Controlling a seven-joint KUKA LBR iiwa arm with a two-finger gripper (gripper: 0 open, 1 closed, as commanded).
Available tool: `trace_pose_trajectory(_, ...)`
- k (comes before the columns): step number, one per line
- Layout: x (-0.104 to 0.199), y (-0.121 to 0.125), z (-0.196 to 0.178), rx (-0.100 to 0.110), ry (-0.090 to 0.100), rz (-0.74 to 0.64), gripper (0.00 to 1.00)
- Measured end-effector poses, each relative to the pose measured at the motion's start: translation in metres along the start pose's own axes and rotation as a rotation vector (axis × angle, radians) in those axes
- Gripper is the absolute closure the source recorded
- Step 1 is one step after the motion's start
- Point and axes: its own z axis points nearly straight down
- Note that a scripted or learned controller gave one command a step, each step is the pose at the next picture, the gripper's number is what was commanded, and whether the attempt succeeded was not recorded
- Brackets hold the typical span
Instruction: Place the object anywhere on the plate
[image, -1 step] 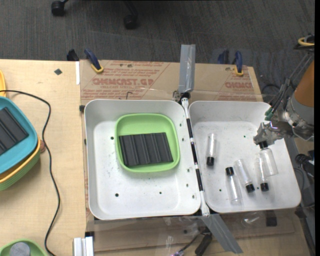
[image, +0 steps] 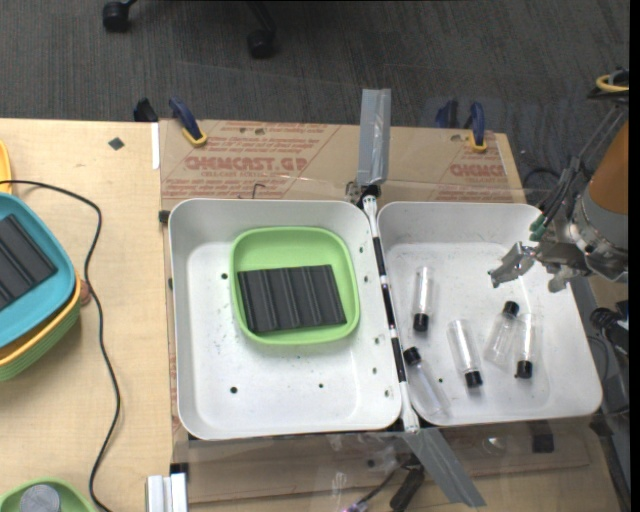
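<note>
The green plate (image: 294, 287), carrying a dark ribbed insert (image: 291, 298), sits in the left bin (image: 200, 380). Right of the plate, clear black-capped vials (image: 464, 352) lie scattered in the right bin (image: 560, 395). Beyond them, farther from the plate, the gripper (image: 520, 262) hovers with fingers spread, holding nothing.

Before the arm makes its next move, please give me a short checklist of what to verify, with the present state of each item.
1. Green plate sits in the left bin: ok.
2. Room on the plate: ok, though a dark ribbed insert covers its middle.
3. Vials lie in the right bin, none on the plate: ok.
4. Gripper is above the right bin, near its upper right: ok.
5. A vial between the gripper's fingers: not ok, none seen there.
6. Vials apart enough for a single pick: cannot tell; two at the right lie close.
</note>
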Motion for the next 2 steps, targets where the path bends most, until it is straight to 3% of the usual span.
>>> trace_pose_trajectory(1, -0.012, -0.042, -0.105, 0.001, -0.001, 0.231, 0.00)
trace_pose_trajectory(2, -0.025, -0.032, -0.135, 0.002, -0.002, 0.490, 0.00)
